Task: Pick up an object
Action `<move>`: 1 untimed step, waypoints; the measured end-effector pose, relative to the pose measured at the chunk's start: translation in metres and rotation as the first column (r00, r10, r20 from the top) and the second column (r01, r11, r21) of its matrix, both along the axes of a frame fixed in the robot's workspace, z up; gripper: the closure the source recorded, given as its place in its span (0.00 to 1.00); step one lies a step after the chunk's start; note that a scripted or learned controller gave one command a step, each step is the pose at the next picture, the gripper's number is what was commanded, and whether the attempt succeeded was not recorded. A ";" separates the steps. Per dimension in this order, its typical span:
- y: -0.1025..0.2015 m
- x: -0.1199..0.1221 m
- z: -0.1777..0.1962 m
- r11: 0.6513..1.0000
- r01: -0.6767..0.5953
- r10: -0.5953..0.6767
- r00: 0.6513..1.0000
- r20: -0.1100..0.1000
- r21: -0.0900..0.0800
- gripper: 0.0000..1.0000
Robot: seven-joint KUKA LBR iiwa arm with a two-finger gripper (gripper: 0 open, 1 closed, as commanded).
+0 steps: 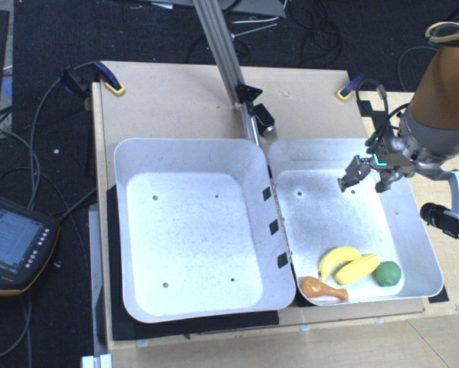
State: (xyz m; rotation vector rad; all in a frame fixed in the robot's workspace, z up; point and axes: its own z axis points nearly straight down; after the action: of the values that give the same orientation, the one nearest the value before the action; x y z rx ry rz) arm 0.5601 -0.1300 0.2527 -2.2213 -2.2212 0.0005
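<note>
In the right bin (306, 159), near its front edge, lie a yellow banana-shaped toy (349, 264), a green ball (388, 274) to its right and an orange drumstick-shaped toy (322, 289) to its left. My gripper (367, 175) hangs above the back right part of that bin, well behind these objects. Its two dark fingers stand apart with nothing between them.
The left bin (129, 167) stands beside the right one, with black clips along their shared wall. A slanted metal rail (223, 41) runs down to the bins' back junction. Clamps sit on the bench's back corners. A teach pendant (11, 244) lies off the bench at left.
</note>
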 end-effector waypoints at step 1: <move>0.000 0.000 0.000 1.000 0.000 0.000 1.000 0.000 0.000 0.00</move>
State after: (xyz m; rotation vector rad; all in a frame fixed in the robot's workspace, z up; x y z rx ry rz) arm 0.5601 -0.1300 0.2527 -2.2212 -2.2212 0.0005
